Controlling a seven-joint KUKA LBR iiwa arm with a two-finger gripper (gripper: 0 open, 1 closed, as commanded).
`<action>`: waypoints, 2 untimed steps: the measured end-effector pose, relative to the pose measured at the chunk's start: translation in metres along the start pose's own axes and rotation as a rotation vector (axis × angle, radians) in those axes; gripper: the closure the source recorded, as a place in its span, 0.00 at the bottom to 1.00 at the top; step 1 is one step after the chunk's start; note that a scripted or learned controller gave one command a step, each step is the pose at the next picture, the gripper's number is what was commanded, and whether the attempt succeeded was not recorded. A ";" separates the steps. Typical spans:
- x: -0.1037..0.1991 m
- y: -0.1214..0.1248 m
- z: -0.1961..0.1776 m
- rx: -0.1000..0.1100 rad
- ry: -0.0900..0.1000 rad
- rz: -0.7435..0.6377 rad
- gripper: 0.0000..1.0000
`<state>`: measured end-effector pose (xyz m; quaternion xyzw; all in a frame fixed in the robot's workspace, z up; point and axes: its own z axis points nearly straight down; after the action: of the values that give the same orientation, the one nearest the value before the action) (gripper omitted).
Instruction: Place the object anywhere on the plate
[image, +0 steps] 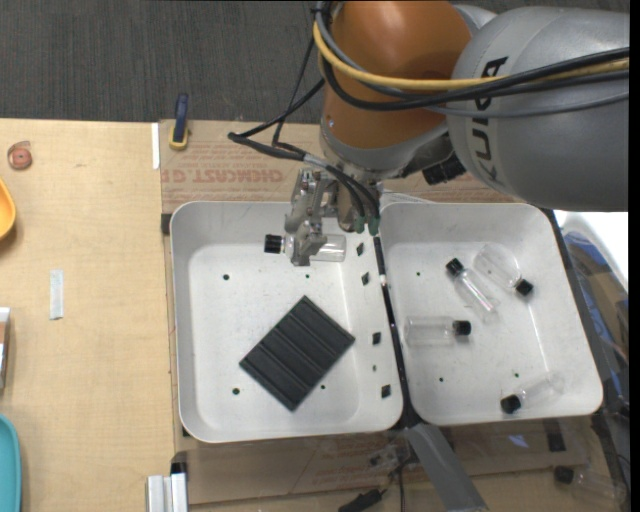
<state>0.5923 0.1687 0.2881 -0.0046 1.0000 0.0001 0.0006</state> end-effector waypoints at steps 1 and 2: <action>0.037 -0.045 0.003 -0.001 0.000 -0.309 1.00; 0.043 -0.142 -0.062 0.000 -0.004 -0.554 1.00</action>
<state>0.5505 0.0258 0.3501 -0.2780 0.9606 0.0000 0.0024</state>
